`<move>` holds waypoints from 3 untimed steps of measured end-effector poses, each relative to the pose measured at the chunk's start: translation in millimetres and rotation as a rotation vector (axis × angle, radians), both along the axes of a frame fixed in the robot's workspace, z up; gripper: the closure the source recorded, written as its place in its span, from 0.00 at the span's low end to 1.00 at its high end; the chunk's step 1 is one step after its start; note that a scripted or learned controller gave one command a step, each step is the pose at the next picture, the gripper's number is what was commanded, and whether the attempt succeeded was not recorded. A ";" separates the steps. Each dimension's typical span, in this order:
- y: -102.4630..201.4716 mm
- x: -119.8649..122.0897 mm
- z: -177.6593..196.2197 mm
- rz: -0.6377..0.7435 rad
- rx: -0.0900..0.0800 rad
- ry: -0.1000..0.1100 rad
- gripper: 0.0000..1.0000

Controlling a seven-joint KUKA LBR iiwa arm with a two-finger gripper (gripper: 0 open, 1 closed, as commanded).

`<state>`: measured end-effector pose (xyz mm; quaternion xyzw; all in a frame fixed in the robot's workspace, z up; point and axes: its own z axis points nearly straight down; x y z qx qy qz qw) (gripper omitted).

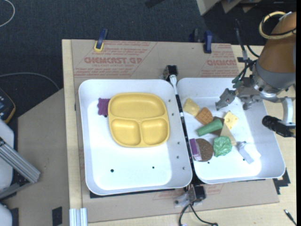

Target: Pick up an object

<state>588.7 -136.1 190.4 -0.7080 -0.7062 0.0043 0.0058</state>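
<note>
Green cylinder [209, 127] lies slanted — upper-right to lower-left; gripper [236, 99] spread open above, holding nothing.

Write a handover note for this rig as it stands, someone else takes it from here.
Hand: over the right bin's upper part, nothing seen between its fingers.
Things: pile in the right bin, with a green cylinder, a green leafy piece, a cracker. Yellow tray sits in the left bin.
Done: no pick yet.
Left: lower onto one piece, grip, lift.
</note>
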 end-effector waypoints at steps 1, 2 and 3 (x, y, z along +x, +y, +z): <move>0.4 2.7 8.8 0.003 -0.002 -0.014 0.00; 1.4 -6.4 -44.1 0.002 -0.001 -0.012 0.00; -4.5 -1.2 -89.4 0.002 -0.001 -0.011 0.00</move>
